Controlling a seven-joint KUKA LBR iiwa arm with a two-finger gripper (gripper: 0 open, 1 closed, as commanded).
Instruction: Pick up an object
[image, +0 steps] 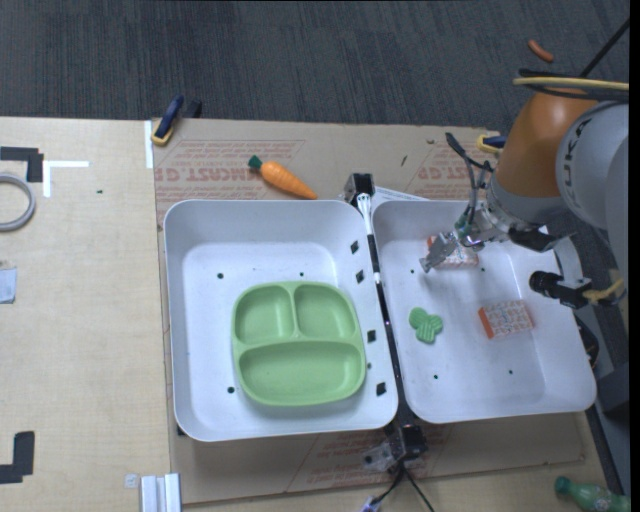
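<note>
Arm w/ orange band (540, 130) reaches in from the right; end effector (447, 250) is low over the upper left part of the right bin (560, 390). Can't tell if it's spread or pressed together, too small and blurred. A small clear/reddish packet (455, 254) sits right at its tip. Same bin: green toy piece (427, 326) nr the left wall, orange patterned item (505, 319) to its right, apart. Left bin (190, 300) carries a green divided plate (298, 343). Toy carrot (282, 177) lies on the surface beyond the bins.
</note>
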